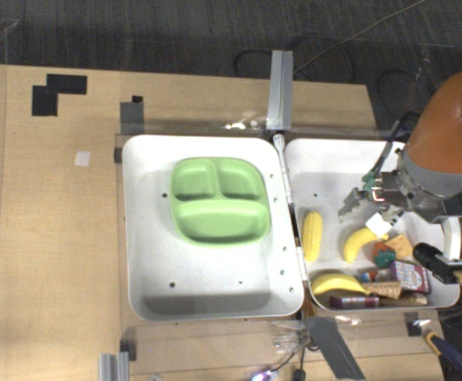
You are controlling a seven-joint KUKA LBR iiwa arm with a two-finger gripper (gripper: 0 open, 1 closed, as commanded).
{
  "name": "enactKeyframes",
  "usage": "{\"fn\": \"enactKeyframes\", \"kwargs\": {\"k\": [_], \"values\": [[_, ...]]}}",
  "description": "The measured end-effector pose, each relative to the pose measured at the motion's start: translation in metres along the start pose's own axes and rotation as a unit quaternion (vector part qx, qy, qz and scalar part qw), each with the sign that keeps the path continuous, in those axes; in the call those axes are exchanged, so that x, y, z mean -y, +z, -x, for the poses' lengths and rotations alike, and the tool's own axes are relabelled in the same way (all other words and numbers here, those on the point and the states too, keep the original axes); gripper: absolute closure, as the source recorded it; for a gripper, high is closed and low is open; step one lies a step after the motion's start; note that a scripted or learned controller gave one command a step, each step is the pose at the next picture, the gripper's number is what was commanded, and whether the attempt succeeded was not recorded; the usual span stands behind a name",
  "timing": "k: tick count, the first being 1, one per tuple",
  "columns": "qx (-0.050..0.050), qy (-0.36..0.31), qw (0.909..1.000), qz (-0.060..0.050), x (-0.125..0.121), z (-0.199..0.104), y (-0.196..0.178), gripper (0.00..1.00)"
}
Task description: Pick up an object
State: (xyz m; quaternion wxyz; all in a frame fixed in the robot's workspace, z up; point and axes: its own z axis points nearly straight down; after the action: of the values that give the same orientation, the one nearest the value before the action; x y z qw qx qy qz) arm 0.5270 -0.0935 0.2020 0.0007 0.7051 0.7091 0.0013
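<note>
Claw [371,205] above banana [359,243], corn [313,236] beside, green tray [218,199] apart

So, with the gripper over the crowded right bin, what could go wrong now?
1. The toys lie packed together: the gripper hangs just above a small banana, and could nudge it instead of catching it.
2. The corn cob lies close to the bin wall, which may block a finger.

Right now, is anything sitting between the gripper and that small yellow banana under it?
Nothing visible. The gripper hangs in the right bin just above the small banana, with bare bin floor between them. The corn cob lies off to the side, toward the divider.
</note>
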Motion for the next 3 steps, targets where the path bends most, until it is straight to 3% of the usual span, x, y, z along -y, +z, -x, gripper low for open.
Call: {"fn": "enactKeyframes", "kwargs": {"k": [1, 2, 3], "values": [[0.002, 0.003, 1.0000, 0.007, 0.009, 0.051, 0.111, 0.00], [-0.001, 0.103, 0.9947, 0.006, 0.012, 0.062, 0.111, 0.00], [-0.002, 0.103, 0.9947, 0.009, 0.010, 0.061, 0.100, 1.00]]}}
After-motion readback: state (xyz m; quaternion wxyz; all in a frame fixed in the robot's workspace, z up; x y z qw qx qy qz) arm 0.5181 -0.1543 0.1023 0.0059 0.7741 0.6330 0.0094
